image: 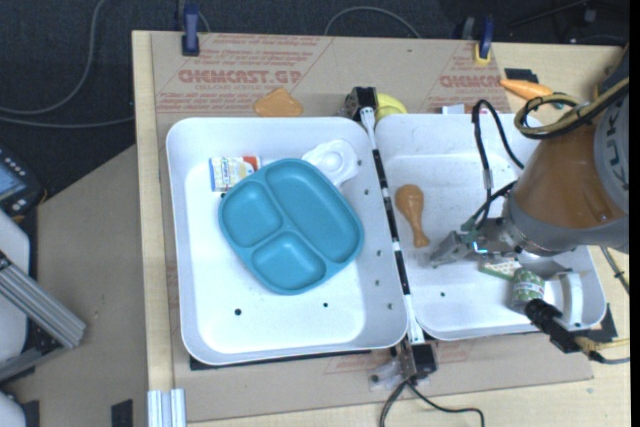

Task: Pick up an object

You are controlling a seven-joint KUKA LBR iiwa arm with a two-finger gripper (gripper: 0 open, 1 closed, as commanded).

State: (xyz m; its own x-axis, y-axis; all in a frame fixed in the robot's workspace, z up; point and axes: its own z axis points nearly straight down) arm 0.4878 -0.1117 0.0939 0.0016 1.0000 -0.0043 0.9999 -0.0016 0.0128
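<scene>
A tan plastic drumstick-shaped toy (pixel 411 212) lies in the right white bin (pixel 445 315), left of centre in the frame's right half, close to the divider between the bins, its rounded end toward the top and its narrow end toward the bottom. Just right of it, the end effector (pixel 450 251) sits low over the bin floor, its grey metal tip pointing left toward the toy's narrow end, near it but apart from it. Whether the end effector is apart or together cannot be told from this angle, and nothing shows clamped in it. The grey arm with its orange band (pixel 565 180) fills the right side of the frame above that bin. A small green-and-white can (pixel 526 289) lies under the arm, lower right.

In the left white bin (pixel 200 305) rests a blue three-compartment plastic tray (pixel 290 225), with a small printed carton (pixel 232 171) at its upper left and a white round lid (pixel 330 158) at its upper right. On the cardboard-covered worktop (pixel 300 65) above the bins sit an orange piece (pixel 278 102) and a yellow ball (pixel 388 105).
</scene>
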